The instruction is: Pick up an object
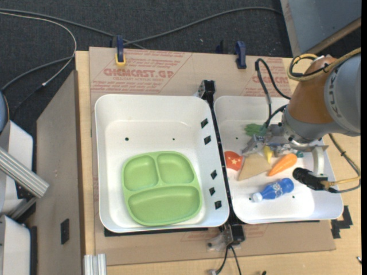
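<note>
In the right bin (pixel 287 211) lie several small objects: an orange carrot (pixel 282 165), a blue bottle with a white cap (pixel 273 190), a red-orange round piece (pixel 233 160), a tan wedge (pixel 251 169), a green item (pixel 253 129) and a small yellow piece (pixel 267 153). My gripper (pixel 261 144) hangs low over the middle of this bin, just above the yellow piece and the carrot's left end. The arm's grey and orange wrist (pixel 309 105) covers the bin's far right part.
The left bin (pixel 114 119) holds a green divided plate (pixel 161 187) near its front. A black divider (pixel 213 148) runs between the two bins. Black cables (pixel 321 182) trail over the right bin's right side.
</note>
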Robot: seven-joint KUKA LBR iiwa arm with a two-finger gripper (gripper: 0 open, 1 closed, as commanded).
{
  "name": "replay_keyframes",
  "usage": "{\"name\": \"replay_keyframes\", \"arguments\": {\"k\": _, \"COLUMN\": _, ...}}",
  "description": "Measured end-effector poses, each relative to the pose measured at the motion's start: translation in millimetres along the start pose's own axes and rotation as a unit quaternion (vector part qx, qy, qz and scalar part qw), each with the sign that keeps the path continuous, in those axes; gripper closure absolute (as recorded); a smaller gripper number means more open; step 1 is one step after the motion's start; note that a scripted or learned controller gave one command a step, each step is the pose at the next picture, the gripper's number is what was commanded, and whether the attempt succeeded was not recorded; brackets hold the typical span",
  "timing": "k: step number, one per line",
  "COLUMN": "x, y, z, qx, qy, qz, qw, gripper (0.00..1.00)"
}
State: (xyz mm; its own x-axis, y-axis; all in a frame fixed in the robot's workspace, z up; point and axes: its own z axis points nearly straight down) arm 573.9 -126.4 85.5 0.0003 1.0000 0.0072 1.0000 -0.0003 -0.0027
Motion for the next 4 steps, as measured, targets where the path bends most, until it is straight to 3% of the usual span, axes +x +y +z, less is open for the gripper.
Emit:
{"name": "replay_keyframes", "arguments": {"k": 1, "x": 0, "y": -2, "z": -6, "qx": 0.002, "qy": -0.002, "qz": 0.000, "qw": 1.0000, "gripper": 1.00}}
{"name": "replay_keyframes", "arguments": {"k": 4, "x": 22, "y": 7, "z": -161, "qx": -0.002, "qy": -0.004, "qz": -0.002, "qw": 1.0000, "gripper": 1.00}}
